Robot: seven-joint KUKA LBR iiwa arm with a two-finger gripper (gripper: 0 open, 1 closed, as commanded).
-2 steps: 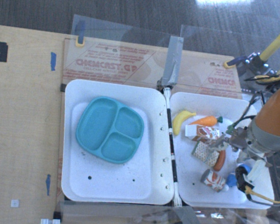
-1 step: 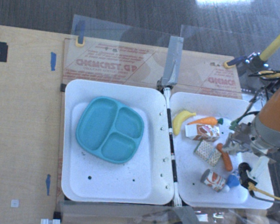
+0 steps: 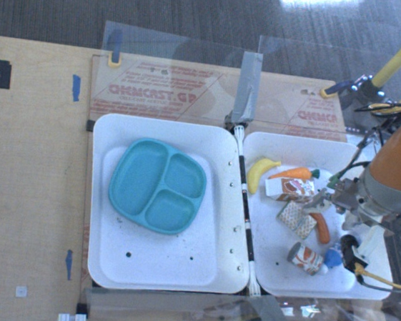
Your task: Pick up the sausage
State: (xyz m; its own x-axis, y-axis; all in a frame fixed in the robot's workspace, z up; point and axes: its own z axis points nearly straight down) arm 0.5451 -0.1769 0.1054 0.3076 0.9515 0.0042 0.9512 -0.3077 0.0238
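Note:
The sausage (image 3: pixel 321 227) is a short orange-red piece lying at a slant on the floor of the right bin (image 3: pixel 268 272), right of the middle. My gripper (image 3: pixel 327 200) hangs just behind and above it, at the end of the grey arm with the orange band that comes in from the right. Nothing shows in its grasp. The sausage lies free, and its upper end is close under the gripper.
Around the sausage lie a patterned packet (image 3: pixel 293 217), a carton (image 3: pixel 292 190), a carrot (image 3: pixel 290 173), a banana (image 3: pixel 258 173), a can (image 3: pixel 305 258) and a blue piece (image 3: pixel 332 258). The left bin (image 3: pixel 102 267) holds a teal divided plate (image 3: pixel 158 185). Cables hang at the right.

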